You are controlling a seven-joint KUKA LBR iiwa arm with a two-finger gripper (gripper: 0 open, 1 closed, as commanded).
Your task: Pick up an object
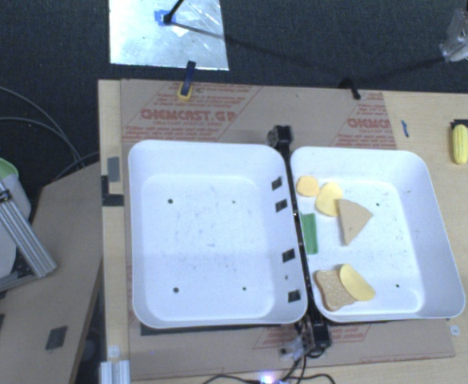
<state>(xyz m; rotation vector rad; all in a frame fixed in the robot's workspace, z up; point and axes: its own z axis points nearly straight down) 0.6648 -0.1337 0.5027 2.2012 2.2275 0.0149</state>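
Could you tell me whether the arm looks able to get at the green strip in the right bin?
Probably yes: the green strip lies uncovered, though hard against the right bin's left wall, which may crowd the pincer.

Even, bright overhead light; the white bins [210,238] nearly wash out. Glare on the far metal sheet [168,22]. Shadows faint. Slightly soft and grainy overall.

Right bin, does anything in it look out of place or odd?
Mostly tidy. One oddity: the green strip lies against the right bin's left wall, beside the divider, apart from the food pieces, and a yellow chip overlaps the bread slice.
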